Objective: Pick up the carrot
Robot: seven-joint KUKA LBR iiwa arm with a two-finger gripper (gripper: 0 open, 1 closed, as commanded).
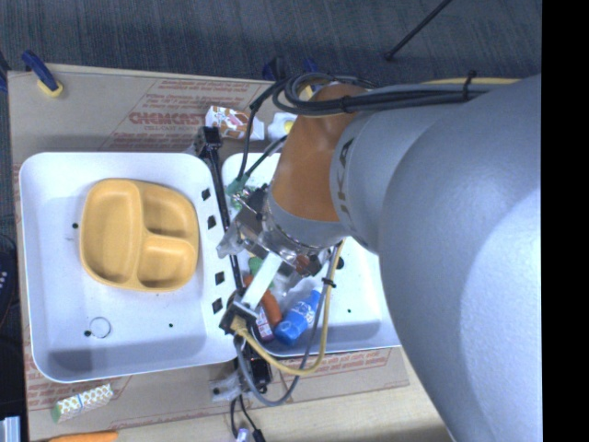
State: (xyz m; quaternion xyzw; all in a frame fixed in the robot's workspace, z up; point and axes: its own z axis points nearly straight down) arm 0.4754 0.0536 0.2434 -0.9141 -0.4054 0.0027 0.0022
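Item: carrot, right bin, touching blue bottle. My end effector is above; whether apart or together, I cannot tell. Centre on the carrot, clear of the bottle.

Dark grey carpeted floor runs along the top, crossed at upper right by a thin black rod. The counter is covered by brown cardboard with red print, a blue-and-yellow clamp at its upper-left corner; lighting is soft and even.

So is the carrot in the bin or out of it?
In. The carrot shows inside the right bin, next to a blue bottle. Lifted or lying, cannot tell.
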